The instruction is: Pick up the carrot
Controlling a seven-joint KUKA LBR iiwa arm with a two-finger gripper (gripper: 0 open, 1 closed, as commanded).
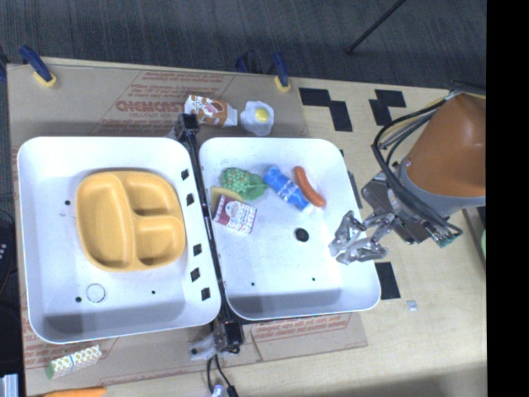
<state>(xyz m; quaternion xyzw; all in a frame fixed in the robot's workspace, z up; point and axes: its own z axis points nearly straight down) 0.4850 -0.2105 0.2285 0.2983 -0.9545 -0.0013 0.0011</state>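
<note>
Claw spread and bare at the right bin's edge, apart from carrot; risk of nudging the touching blue bottle, spoiling the pinch

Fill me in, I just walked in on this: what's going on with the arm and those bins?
A robot arm reaches in from the right, its claw hovering over the right bin's right edge. The carrot it is meant to pick up lies untouched in that bin beside a blue bottle. A yellow tray sits in the left bin.
</note>
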